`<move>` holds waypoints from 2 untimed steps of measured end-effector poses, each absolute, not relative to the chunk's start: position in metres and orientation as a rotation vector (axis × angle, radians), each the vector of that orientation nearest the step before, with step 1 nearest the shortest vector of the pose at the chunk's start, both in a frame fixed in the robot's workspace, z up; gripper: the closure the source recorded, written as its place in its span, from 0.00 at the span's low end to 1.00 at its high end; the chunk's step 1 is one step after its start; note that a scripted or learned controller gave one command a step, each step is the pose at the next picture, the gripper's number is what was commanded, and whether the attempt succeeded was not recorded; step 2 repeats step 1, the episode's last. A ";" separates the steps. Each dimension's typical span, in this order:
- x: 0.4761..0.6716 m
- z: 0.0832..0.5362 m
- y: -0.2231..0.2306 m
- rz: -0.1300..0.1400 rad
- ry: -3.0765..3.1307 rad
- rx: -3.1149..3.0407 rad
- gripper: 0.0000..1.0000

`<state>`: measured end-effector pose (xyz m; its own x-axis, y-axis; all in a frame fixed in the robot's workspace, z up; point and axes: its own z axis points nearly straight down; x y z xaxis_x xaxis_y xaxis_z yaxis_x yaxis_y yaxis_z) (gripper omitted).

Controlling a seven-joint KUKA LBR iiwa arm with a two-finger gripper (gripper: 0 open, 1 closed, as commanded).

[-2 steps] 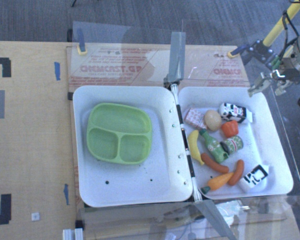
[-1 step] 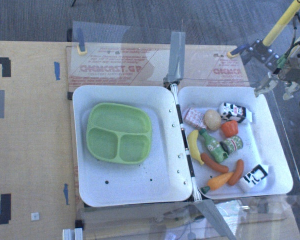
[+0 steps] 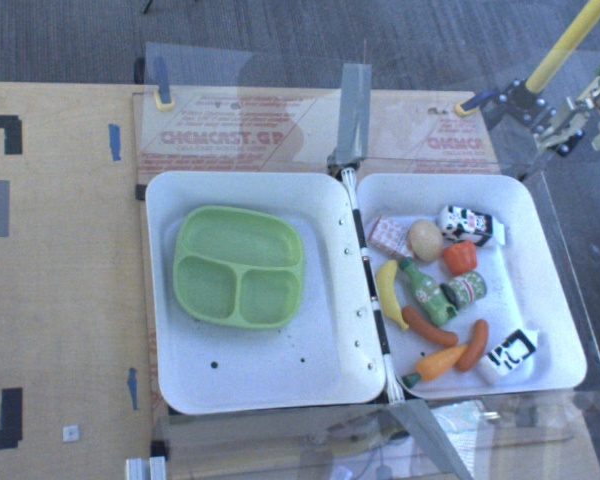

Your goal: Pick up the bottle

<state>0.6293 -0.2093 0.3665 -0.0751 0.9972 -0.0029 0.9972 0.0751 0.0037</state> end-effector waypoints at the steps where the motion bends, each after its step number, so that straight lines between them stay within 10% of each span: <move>1: 0.667 0.181 -0.149 0.000 2.253 2.189 0.00; 2: 0.667 0.181 -0.149 0.000 2.253 2.189 0.00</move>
